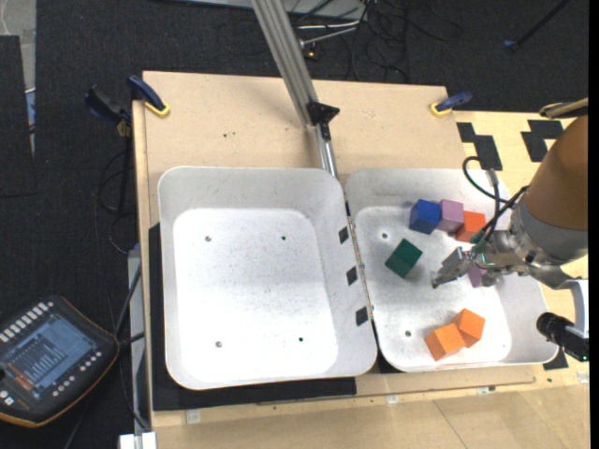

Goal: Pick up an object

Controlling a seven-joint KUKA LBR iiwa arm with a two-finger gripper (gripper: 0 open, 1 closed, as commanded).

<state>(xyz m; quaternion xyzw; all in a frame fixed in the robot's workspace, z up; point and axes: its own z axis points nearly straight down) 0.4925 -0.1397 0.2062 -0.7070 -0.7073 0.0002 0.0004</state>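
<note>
Whether the gripper (451, 267) has its jaws parted or closed cannot be told; its dark tip hangs low over the floor of the right bin (393, 344), pointing left. Just beside the tip lies a green block (404, 257), apart from it. The grey arm (562, 204) reaches in from the right edge, bent down over the bin. Behind the gripper sit a blue block (425, 216), a lilac block (452, 215) and an orange block (474, 223); two orange blocks (455, 333) lie nearer the front. The left bin (178, 195) stands alongside.
</note>
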